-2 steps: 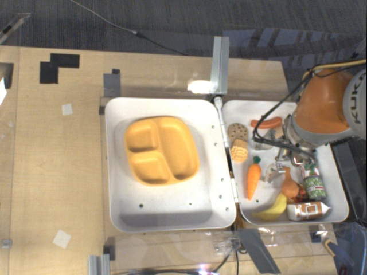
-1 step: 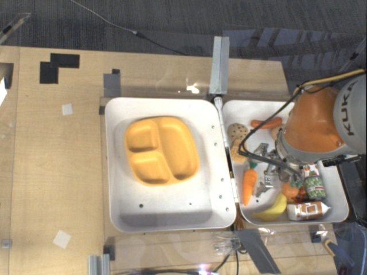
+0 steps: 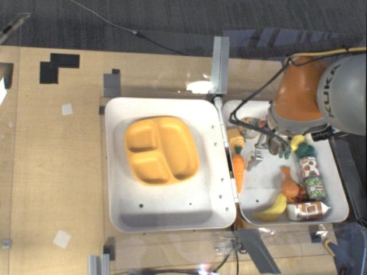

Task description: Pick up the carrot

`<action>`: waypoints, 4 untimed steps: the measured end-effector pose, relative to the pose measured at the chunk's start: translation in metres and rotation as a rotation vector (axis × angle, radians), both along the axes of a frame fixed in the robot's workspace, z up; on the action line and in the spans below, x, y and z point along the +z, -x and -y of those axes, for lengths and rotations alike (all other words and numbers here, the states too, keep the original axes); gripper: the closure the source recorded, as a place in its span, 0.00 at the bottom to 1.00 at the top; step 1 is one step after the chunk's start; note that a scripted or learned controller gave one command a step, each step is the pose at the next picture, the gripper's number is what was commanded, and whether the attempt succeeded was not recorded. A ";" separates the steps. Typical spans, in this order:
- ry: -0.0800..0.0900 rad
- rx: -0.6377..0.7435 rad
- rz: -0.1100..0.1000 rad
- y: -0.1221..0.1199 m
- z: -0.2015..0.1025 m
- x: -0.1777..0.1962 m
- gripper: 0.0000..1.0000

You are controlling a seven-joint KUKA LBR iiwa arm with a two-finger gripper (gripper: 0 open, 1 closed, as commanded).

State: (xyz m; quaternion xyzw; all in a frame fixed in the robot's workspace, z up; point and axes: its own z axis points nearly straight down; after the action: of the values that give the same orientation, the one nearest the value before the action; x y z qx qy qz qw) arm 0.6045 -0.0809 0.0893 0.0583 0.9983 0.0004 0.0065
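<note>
Carrot (image 3: pixel 238 172) against bin wall (image 3: pixel 231 153)

Carrot (image 3: pixel 238 172) pressed against right bin's left wall (image 3: pixel 234 179), open white floor to its right, banana (image 3: pixel 274 207) below, gripper (image 3: pixel 262 151) just above-right, cartons (image 3: pixel 312 179) crowding far side

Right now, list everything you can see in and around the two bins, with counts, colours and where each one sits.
Bins: two, white, side by side on the bench.
Divided plate: one, yellow, middle of the left bin.
Carrot: one, orange, right bin, along its left wall.
Banana: one, yellow, right bin, near the front edge.
Small packages: several, mixed colours, along the right bin's right side; too small to identify.
Cable: one, dark, across the floor behind the bench.
Arm: one, grey with orange band, above the right bin.
Gripper: one, metal, over the right bin's back half.
</note>
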 end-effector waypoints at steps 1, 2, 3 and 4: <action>0.000 -0.002 0.000 -0.030 0.003 -0.001 0.00; -0.002 -0.233 -0.001 -0.005 0.049 -0.001 0.00; -0.002 -0.709 -0.017 -0.020 0.016 0.000 0.00; 0.003 -0.839 -0.037 -0.032 0.010 0.001 0.00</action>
State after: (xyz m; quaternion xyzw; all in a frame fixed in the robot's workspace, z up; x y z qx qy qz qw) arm 0.6360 -0.0911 0.0900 0.4600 0.8878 -0.0051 -0.0118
